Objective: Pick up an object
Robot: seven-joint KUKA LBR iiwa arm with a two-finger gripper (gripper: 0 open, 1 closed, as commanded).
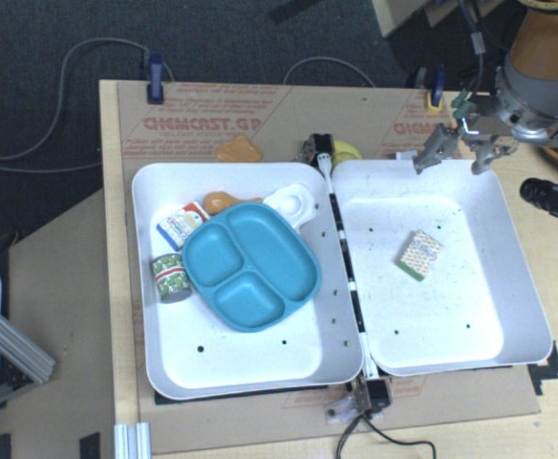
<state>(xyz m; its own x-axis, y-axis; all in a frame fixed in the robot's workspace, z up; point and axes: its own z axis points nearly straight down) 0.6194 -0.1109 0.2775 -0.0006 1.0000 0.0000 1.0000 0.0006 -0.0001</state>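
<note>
Camera view: we see gripper (pixel 459 153) spread wide, holding nothing, above right bin's (pixel 508 285) far rim; sponge (pixel 419 254) inside.

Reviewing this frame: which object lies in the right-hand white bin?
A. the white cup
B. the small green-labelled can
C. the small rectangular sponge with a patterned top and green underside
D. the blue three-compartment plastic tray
C: the small rectangular sponge with a patterned top and green underside lies alone on the floor of the right-hand white bin, while the blue three-compartment plastic tray sits in the left-hand white bin.
</note>
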